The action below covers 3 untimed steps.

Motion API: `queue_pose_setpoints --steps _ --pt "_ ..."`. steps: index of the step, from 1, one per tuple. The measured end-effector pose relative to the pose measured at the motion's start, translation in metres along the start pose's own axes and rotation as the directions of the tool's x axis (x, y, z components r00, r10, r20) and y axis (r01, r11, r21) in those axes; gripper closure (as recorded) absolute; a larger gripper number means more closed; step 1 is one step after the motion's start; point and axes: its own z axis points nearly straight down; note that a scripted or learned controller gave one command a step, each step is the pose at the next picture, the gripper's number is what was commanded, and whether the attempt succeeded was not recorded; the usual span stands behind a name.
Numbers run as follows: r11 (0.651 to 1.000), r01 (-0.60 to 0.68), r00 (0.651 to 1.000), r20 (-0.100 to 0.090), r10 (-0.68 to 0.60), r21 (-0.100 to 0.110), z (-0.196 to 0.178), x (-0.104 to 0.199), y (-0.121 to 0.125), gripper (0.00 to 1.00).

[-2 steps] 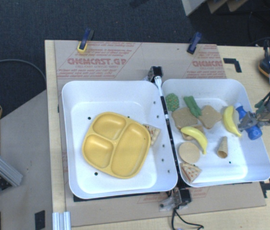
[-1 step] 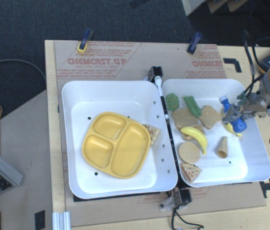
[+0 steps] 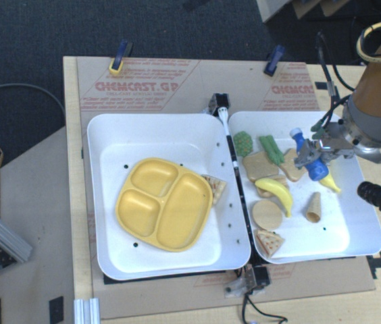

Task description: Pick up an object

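Over right bin [image 3: 359,245], claw [image 3: 310,155] partly hiding blue object [image 3: 315,167]

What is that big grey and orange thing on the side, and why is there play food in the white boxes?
That is a robot arm, seen by one camera looking down from above. Its gripper is its hand, reaching into the right bin. A blue thing sits right at the gripper, but I cannot tell if it is held. That bin holds toy food: a banana, a green pickle, a slice of bread, a round cracker and an ice cream cone. The left bin holds a yellow divided plate. The robot is practising picking something up.
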Motion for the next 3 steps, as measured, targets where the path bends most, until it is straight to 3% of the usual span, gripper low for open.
queue_pose_setpoints --steps 1,2,3 --pt "1.000 -0.001 1.000 -0.002 0.001 0.006 0.014 0.048 0.013 1.00" --pt "1.000 0.000 1.000 -0.001 0.000 0.001 0.004 0.098 0.018 1.00" --pt "1.000 -0.003 1.000 0.000 0.003 0.001 0.018 0.130 0.037 1.00"
